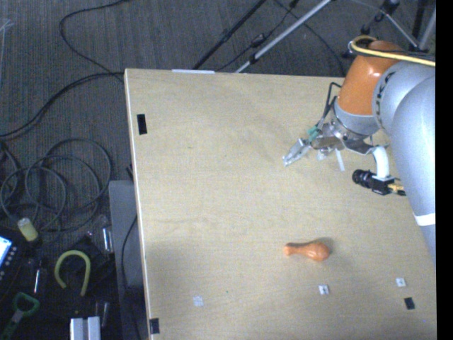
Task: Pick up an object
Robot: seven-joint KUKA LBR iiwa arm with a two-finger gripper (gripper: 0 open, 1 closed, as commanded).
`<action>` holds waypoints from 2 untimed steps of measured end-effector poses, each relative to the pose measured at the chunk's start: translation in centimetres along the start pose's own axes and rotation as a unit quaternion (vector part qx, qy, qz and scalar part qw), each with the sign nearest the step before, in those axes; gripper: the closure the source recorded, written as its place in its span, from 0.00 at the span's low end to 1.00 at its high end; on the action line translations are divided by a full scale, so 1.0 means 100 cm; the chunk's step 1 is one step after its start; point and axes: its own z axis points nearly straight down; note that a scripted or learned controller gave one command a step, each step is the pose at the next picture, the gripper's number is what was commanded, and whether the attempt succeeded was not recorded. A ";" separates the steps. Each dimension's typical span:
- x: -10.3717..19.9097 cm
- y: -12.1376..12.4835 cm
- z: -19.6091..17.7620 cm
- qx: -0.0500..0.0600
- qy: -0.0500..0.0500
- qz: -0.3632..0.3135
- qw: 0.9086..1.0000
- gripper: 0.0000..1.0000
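An orange, pear-shaped object (308, 251) lies on its side on the tan bench top (212, 190), toward the front right, its narrow end pointing left. My gripper (315, 161) hangs over the right part of the bench, well behind the orange object and apart from it. It is open, its two thin fingers splayed with nothing between them. The grey arm with its orange band (364, 83) comes in from the right edge.
Small black and white markers (323, 289) dot the bench near its front and left edges. Cables and tools (64, 190) lie on the floor left of the bench. Tripod legs (297, 20) stand behind it.
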 end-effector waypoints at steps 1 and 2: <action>0.035 0.008 -0.001 -0.002 0.001 -0.219 0.976 0.00; 0.036 0.009 -0.010 -0.004 0.002 -0.219 0.976 1.00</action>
